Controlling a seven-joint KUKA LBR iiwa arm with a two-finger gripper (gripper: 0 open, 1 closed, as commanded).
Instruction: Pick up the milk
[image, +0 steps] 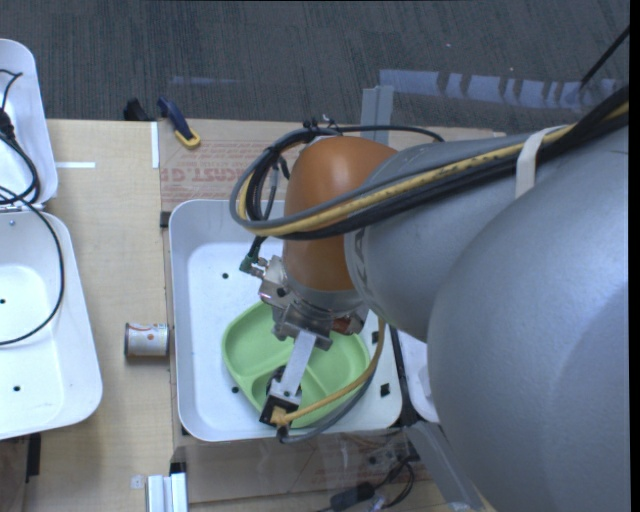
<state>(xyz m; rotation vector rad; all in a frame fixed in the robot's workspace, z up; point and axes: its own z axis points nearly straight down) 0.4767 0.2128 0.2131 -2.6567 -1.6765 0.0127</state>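
Observation:
My arm's orange band and wrist hang low over the right white bin and cover much of its floor. The gripper sits under the wrist, directly above a green divided plate that lies in the bin's near half. A small red item peeks out beside the gripper at the plate's far edge. Whatever lies beneath the wrist is hidden by the arm.
The left white bin has a black cable looping across it. A small metal cylinder lies on the bench between the bins. A blue and yellow clamp rests at the bench's back edge.

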